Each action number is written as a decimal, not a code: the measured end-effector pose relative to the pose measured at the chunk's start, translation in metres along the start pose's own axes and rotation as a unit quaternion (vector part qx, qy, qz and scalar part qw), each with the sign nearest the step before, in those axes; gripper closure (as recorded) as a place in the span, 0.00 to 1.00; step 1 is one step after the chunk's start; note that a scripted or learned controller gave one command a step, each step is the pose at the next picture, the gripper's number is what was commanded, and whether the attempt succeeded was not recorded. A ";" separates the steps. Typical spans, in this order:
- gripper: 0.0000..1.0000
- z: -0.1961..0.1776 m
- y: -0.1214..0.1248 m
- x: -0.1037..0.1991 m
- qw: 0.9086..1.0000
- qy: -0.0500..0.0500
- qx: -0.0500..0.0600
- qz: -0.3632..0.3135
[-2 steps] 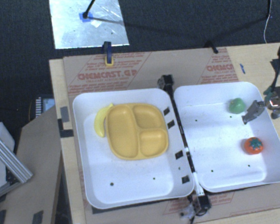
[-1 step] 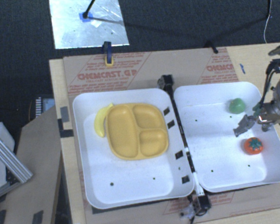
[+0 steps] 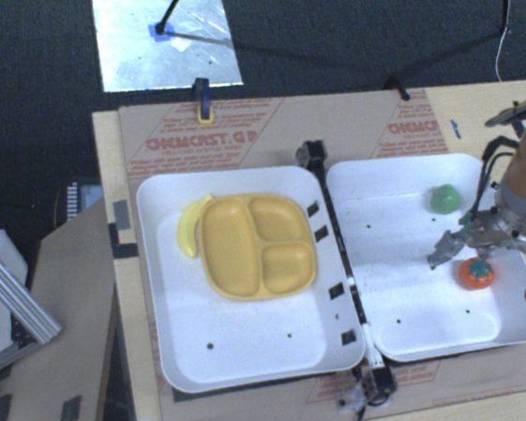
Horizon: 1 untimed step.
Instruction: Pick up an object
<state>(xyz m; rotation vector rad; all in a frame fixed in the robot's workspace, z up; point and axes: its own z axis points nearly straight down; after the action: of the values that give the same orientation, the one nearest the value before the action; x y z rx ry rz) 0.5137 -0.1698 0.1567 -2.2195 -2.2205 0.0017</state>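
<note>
Hovering my tool (image 3: pixel 457 243) in the right bin (image 3: pixel 419 333), fingers spread, pinching nothing; orange ball (image 3: pixel 476 272) sits just at its 4 o'clock.

From my feed I see the worktop (image 3: pixel 263 125) covered with a brown printed cardboard sheet (image 3: pixel 347 120), and the two white bins sit side by side on it. A row of black clips (image 3: pixel 327 235) runs along the seam between them. A yellow clamp (image 3: pixel 203 101) grips the cardboard's far edge. Beyond that, a shiny square plate (image 3: pixel 166 37) lies on the dark carpet (image 3: pixel 363 14). At the left I make out an aluminium rail (image 3: pixel 8 290), set at a slant.
</note>
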 end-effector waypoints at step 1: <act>0.00 0.050 0.002 -0.010 1.000 0.000 0.000 0.000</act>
<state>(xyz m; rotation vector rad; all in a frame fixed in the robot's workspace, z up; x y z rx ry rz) 0.5160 -0.1796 0.1064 -2.2204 -2.2208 0.0013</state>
